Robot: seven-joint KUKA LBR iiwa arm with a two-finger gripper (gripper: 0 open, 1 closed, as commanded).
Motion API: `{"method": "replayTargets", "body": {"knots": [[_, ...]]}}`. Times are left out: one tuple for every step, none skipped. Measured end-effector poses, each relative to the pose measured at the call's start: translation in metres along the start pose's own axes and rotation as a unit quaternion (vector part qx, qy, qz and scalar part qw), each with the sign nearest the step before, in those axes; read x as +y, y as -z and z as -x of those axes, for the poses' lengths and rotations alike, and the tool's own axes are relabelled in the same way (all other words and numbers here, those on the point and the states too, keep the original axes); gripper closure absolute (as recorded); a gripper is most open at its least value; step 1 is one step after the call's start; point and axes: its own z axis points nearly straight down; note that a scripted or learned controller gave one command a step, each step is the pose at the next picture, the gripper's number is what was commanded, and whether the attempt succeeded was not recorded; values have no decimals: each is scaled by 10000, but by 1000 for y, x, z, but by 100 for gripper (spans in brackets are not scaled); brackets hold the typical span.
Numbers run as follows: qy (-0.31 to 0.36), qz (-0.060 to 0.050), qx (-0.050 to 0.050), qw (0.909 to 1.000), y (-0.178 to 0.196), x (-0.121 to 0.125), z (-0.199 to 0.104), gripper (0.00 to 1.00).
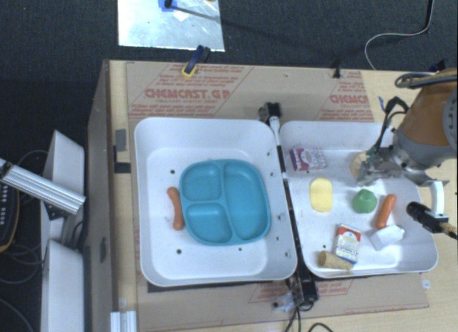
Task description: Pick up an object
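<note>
Reaching in from the right, my gripper (366, 169) hangs low over the right bin (428, 255), its grip unreadable from this view. Just beneath and beside it lies a green ball (365, 200), with an orange carrot-like piece (385, 210) to its right and a yellow block (321, 194) well left.

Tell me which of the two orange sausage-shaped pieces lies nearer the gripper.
The orange piece in the right bin, beside the green ball, just below the gripper. The other orange piece lies in the left bin beside the blue tray.
</note>
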Motion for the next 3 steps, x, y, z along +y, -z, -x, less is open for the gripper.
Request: {"method": "replayTargets", "body": {"knots": [[1, -1, 1, 10000, 0, 0, 0, 0], [5, -15, 6, 10000, -11, -39, -44, 0], [6, 3, 2, 10000, 0, -38, -43, 100]]}}
